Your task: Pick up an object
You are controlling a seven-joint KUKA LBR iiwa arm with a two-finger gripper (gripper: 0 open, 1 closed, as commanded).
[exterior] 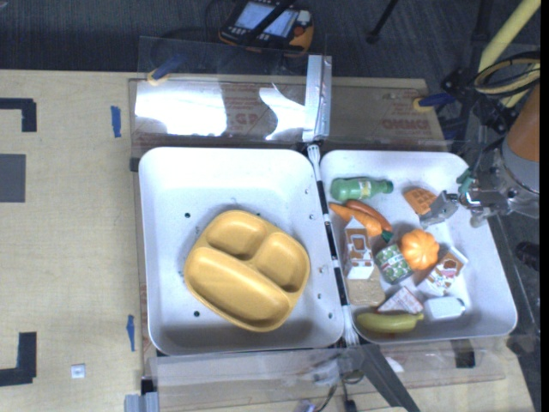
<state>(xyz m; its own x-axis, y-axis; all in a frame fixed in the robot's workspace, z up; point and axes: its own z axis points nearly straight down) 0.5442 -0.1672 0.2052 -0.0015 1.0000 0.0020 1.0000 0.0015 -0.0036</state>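
Two white bins (163, 230) sit side by side, a yellow tray (247, 269) left, toy food right, the gripper (455, 206) over them, jaws' state unclear.

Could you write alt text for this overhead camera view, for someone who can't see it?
A robot arm's gripper hovers over the right bin, which holds toy food: a pumpkin, carrot, green bottle and banana. The left bin holds a yellow divided plate.

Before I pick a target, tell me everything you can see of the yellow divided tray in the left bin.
The yellow three-compartment plastic tray lies flat, open side up, in the left white bin. One long section faces the near edge, two smaller ones sit behind. It looks glossy, rounded and turned askew to the bin's walls. Nothing rests in it.
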